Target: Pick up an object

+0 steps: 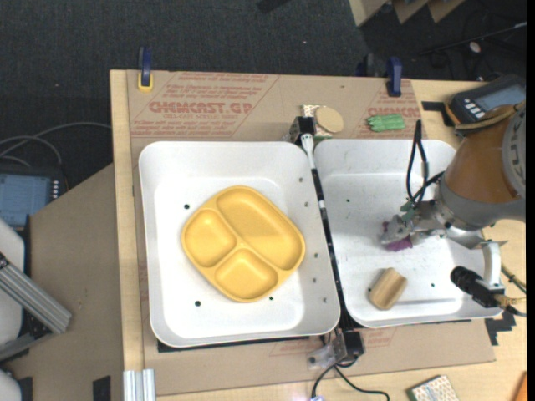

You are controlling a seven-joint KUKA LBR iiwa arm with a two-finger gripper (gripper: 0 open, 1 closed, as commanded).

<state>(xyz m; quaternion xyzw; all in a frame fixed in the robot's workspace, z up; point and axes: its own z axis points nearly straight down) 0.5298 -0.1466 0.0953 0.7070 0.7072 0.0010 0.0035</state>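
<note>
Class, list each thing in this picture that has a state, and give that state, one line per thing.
Yellow divided plate: upright, flat in the left bin.
Tan block: lying in the right bin, untouched.
Purple object: in the right bin, at the gripper.
Green object: on the bench, outside both bins.

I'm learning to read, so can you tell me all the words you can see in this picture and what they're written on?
"CHEMCAST GP": big red letters on the brown board behind the left bin.
The same red print, partly visible, is on the board behind the right bin; too cut off to read.
Small red lines above and below the big words: too blurred to read.
Green label on the board: no letters can be made out.
</note>
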